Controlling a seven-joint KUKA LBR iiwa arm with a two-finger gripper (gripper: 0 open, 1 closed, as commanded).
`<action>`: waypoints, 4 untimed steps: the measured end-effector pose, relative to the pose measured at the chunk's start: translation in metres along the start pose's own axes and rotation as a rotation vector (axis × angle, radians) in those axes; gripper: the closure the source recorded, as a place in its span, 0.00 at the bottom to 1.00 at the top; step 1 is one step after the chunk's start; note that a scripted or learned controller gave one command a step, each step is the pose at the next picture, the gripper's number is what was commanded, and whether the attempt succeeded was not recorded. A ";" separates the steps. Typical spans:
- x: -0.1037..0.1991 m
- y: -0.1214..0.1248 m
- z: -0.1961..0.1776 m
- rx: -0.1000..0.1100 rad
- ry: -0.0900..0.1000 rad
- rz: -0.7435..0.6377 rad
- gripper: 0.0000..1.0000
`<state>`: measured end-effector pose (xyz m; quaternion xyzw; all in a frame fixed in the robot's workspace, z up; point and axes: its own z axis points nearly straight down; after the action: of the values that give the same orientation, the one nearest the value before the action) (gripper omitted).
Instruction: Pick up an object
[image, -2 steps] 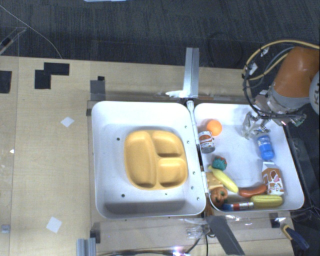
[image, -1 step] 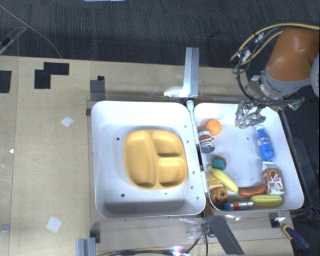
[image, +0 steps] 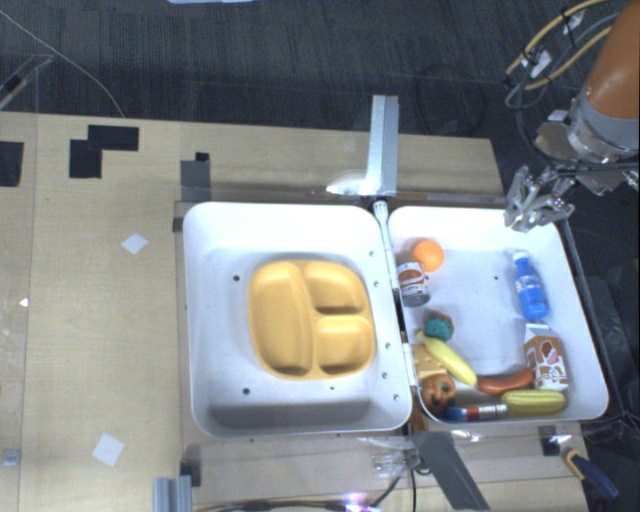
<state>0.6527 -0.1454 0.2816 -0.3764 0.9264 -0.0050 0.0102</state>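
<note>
Tool poised over far right corner of right bin, below grey wrist; finger state cannot be told, nothing seen between them. Nearest below: blue bottle, lying apart along right wall. Farther left: orange touching can (against dividing wall). Toward near edge: green-topped piece, banana, apple, marker, sausage, brown jar, yellow pod, all crowded together. Left bin holding yellow divided tray, centred. Both bins resting on surface.
</note>
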 end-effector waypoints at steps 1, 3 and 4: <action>0.001 0.002 0.006 -0.009 0.005 0.000 0.00; 0.046 -0.022 0.060 -0.002 0.000 -0.314 1.00; 0.046 -0.022 0.061 -0.003 0.000 -0.314 0.00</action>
<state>0.6368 -0.1933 0.2204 -0.5166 0.8562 -0.0051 0.0085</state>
